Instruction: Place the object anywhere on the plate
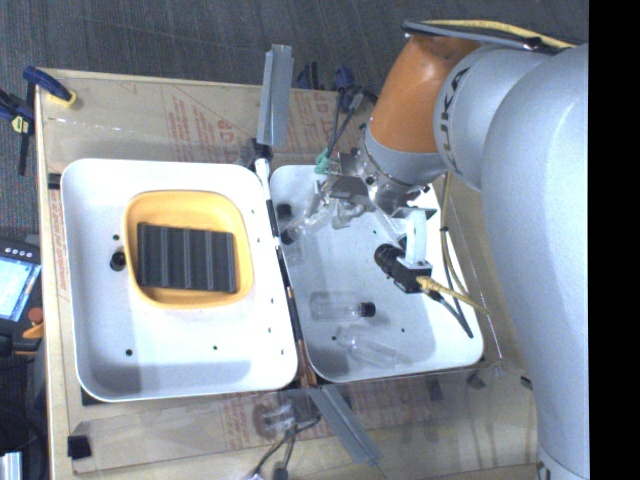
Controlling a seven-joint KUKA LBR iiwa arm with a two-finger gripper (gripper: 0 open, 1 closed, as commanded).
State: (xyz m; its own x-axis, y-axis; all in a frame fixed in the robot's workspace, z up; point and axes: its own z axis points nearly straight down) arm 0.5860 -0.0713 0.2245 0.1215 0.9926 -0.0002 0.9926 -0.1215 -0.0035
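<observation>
Tool [335,200] hangs low over the far left corner of the right bin [455,353]; whether it grips anything cannot be told. Clear plastic bottle [340,309], the likely object, lies on that bin's floor nearer the camera than the tool, long axis running left to right. Yellow plate [185,208] sits in the left bin [100,358], well left of the right bin

A yellow plate [188,208] with rounded corners and a dark ribbed centre lies flat in the left bin. Two clear plastic bottles lie on their sides in the right bin: one with a black cap [340,309], another [368,347] nearer.
</observation>
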